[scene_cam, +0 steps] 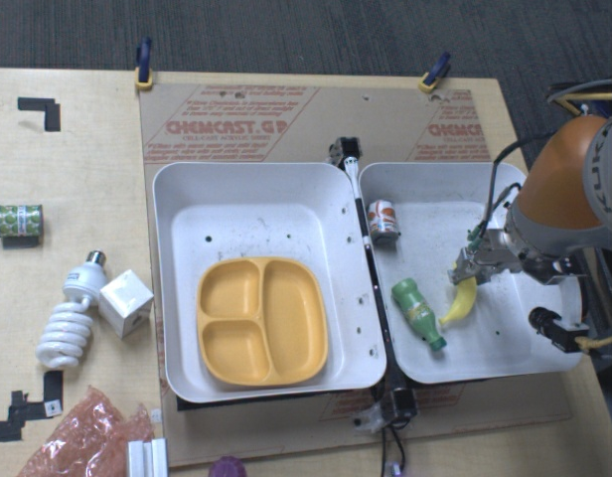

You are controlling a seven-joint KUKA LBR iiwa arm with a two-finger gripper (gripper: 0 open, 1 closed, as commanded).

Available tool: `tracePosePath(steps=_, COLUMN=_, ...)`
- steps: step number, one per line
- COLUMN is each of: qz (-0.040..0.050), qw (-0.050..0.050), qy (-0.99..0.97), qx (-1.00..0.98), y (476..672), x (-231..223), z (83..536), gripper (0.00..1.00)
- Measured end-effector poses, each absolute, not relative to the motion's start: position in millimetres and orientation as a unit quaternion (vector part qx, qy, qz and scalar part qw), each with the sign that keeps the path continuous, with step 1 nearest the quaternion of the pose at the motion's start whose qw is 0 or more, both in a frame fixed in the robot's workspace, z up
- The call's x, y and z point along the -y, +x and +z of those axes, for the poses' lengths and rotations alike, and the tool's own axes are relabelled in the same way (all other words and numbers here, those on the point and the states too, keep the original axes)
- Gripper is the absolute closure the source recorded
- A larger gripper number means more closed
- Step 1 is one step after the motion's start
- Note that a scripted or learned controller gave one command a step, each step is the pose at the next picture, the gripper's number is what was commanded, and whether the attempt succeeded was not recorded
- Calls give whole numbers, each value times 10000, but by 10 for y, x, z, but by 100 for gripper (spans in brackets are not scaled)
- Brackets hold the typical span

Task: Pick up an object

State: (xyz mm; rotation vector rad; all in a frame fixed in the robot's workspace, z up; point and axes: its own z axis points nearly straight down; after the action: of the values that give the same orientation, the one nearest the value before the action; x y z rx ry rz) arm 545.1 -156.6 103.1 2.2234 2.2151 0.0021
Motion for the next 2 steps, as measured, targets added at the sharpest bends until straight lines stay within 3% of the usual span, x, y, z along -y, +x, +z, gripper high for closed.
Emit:
tracePosePath(steps=1, qz=0, qw=5, qy=7072, qx=-7070, y=4980, x=826, z=1922, gripper=100)
tracePosePath(steps=2, qz=3, qw=7, qy=7076, qx=-7066, y=4823, x=938, z=1804, gripper=100)
